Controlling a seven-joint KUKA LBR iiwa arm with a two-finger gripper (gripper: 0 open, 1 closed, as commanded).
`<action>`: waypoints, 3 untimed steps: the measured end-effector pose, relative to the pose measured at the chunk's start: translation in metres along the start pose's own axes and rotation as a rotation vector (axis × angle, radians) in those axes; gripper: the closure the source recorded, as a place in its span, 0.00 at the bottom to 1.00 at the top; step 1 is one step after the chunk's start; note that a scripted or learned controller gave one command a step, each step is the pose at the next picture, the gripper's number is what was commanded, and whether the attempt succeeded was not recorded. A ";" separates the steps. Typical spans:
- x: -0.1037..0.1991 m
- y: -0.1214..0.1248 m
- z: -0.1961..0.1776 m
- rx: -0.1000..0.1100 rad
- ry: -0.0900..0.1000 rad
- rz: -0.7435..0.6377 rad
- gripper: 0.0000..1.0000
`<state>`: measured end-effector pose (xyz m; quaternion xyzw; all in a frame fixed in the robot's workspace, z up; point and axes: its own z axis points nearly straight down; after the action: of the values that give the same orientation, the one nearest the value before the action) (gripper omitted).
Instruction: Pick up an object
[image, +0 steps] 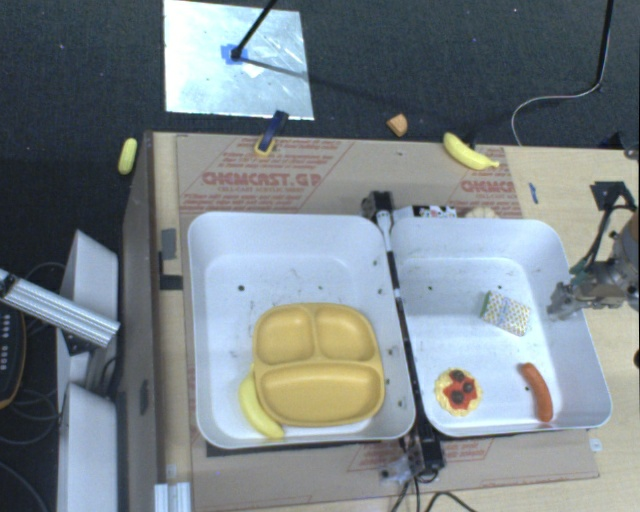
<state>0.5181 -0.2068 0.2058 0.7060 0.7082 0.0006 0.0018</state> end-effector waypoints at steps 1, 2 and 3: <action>0.001 0.036 0.017 0.001 0.001 -0.001 1.00; 0.000 0.037 0.006 -0.003 0.000 -0.005 1.00; 0.000 0.038 -0.005 -0.006 -0.002 -0.008 1.00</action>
<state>0.5565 -0.2066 0.2112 0.7030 0.7112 0.0021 0.0046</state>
